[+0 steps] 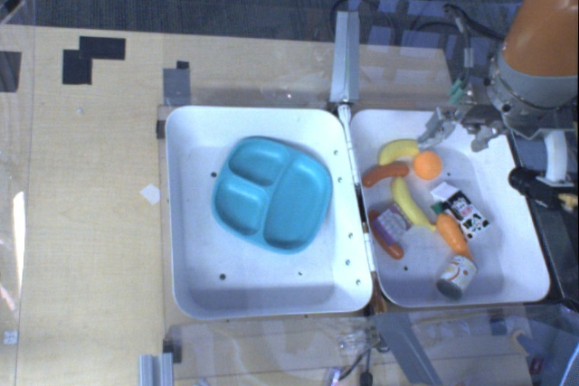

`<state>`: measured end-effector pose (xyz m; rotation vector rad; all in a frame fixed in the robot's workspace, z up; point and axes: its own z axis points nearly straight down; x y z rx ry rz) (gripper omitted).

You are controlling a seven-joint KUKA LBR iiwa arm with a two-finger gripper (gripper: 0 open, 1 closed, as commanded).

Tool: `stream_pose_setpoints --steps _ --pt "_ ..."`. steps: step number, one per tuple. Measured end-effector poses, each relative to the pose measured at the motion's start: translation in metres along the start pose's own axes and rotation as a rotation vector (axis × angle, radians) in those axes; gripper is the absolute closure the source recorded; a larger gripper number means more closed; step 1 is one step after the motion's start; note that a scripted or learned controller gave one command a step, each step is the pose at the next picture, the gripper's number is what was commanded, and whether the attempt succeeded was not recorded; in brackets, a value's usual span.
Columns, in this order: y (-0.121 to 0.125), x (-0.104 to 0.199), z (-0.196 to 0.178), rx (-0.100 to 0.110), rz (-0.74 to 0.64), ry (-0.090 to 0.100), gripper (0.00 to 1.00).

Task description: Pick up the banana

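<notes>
Banana [409, 202] in right bin [534, 280], well below-left of tool [460, 127]

The tool [460, 124] hangs open over the right bin [534, 271], at two o'clock from the banana [412, 203] lying there.

My gripper [460, 127] hangs over the far edge of the right shallow white bin [534, 280]. In that bin, the curved yellow banana [412, 204] lies left of the small orange ball [427, 164]; a blue sectioned plastic plate [271, 193] sits in the left bin [194, 285].
</notes>
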<state>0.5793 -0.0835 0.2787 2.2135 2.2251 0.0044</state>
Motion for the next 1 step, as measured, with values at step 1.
stream_pose_setpoints --steps 1 --pt "-0.0004 -0.0003 0.1034 0.001 0.011 0.000 0.00"
